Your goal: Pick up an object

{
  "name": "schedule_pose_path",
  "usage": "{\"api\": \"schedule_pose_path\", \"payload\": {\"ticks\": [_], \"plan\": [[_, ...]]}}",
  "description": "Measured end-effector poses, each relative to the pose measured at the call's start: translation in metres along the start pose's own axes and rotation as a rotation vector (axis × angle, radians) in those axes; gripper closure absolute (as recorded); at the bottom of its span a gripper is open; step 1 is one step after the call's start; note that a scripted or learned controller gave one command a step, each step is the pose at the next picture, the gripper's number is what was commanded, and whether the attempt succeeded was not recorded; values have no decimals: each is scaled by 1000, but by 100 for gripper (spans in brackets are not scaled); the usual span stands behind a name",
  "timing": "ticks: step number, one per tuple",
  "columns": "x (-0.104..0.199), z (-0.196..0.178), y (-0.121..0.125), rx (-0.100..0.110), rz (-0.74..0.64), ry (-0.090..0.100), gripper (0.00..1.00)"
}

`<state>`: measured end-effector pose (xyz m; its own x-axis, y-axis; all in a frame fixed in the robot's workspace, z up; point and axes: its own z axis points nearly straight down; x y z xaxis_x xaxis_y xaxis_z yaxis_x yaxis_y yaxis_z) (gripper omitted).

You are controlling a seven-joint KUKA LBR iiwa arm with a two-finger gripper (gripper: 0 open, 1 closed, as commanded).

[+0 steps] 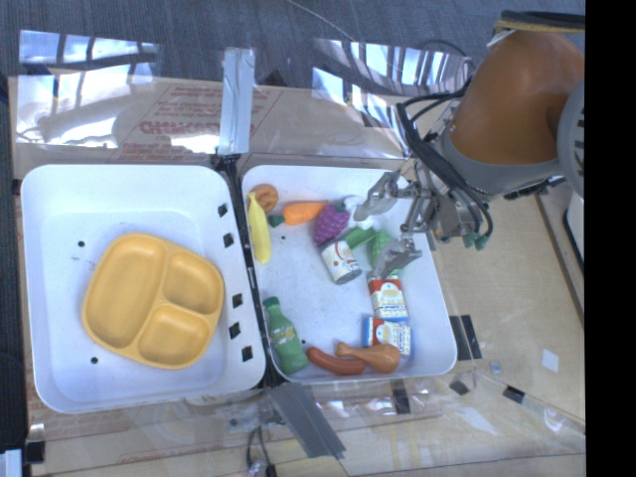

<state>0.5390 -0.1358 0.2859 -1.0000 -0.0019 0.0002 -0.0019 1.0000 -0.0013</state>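
Observation:
My gripper (pixel 391 229) hangs open over the right part of the right bin (pixel 429 311), with nothing between its fingers. Just left of and below it lie a green pepper-like toy (pixel 370 240) and a small white can (pixel 341 262). Purple grapes (pixel 331 224), an orange carrot (pixel 303 212) and a yellow banana (pixel 259 232) lie toward the bin's far left. A red and white carton (pixel 389 299) and a blue and orange carton (pixel 389 334) rest below the gripper. A green bottle (pixel 283 336), a sausage (pixel 336 363) and a brown drumstick (pixel 374 356) lie along the near edge.
The left bin (pixel 60 207) holds a yellow divided plate (pixel 152 298). The grey and orange arm (pixel 517 97) comes in from the upper right. Shiny foil and cardboard line the bench behind the bins.

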Motion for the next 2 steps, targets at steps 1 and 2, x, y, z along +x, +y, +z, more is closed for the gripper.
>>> {"api": "schedule_pose_path", "payload": {"ticks": [1,2], "plan": [[-68,143,-41,-4,15,12,0],[-76,195,5,-4,119,4,0]]}}
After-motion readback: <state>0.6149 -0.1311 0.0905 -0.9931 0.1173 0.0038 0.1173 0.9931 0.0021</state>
